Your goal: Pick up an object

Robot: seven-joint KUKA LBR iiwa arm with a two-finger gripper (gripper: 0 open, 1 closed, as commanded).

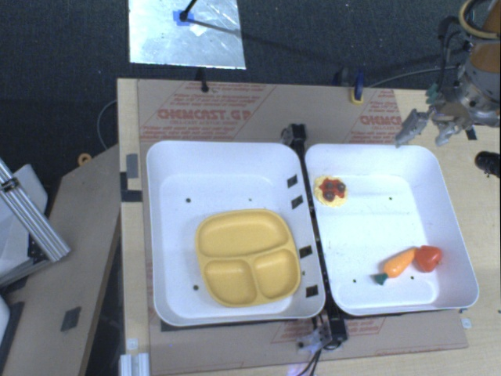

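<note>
arm parked high | jaws [427, 128] spread wide, holding nothing, over right bin [450, 210] far rim | targets well apart: carrot [398, 262] touching tomato [427, 258] near corner, small pizza [331, 190] by divider | yellow tray [247, 255] in left bin

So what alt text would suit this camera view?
A robot hand, open, hovers above the far edge of the right bin, which holds a toy carrot, tomato and small pizza; the left bin holds a yellow divided plate.
</note>
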